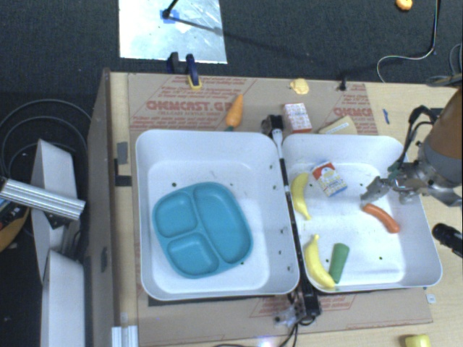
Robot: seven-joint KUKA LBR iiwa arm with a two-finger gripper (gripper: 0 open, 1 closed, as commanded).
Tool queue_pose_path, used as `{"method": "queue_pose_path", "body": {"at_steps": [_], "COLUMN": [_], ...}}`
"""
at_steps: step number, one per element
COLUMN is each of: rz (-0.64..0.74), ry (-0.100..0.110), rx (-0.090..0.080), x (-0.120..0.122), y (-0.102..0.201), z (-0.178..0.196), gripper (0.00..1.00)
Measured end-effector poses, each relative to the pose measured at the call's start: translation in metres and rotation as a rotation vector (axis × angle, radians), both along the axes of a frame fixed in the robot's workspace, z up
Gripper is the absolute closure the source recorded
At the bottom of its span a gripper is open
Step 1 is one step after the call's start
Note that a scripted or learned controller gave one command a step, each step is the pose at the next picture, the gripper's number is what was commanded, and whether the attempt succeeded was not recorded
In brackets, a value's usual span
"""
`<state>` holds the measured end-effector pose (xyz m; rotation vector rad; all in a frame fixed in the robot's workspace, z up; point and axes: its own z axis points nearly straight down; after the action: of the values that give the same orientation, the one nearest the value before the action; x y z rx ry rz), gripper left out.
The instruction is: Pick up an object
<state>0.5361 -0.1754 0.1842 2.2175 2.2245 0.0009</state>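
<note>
**Gripper over right bin, nothing held**

Camera view: two white bins side by side on the desk (405,316). Left bin (166,150) holds a blue divided tray (202,228), three compartments, lying flat. Right bin (416,262) holds the loose items: a yellow banana (299,195) along the left wall near the top, a second banana (317,262) lower down, a green cylinder-like piece (338,262) just beside it on its right, a small red-white-blue carton (328,178) near the bin's upper middle, and an orange carrot-like piece (381,217) toward the right side.

Arm enters from the right; gripper (376,191) sits low over the right bin, just above-left of the orange piece, near it but whether touching cannot be told. Fingers (370,194) look slightly parted, nothing between them.

Outside the bins on the desk: an orange carrot-shaped toy (234,111), a small pink-white box (297,117), a pale yellow lump (299,86). A small orange ball (404,3) lies on the dark floor (58,42), top right.
</note>
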Motion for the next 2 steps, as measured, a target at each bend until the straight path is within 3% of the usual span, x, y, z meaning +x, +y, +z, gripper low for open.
{"method": "queue_pose_path", "body": {"at_steps": [1, 2], "rz": [0.003, -0.004], "ry": [0.000, 0.005], "rx": [-0.002, 0.001], "x": [0.061, 0.005], "y": [-0.032, -0.031], "z": [-0.097, -0.101], "gripper": [0.00, 0.00]}}
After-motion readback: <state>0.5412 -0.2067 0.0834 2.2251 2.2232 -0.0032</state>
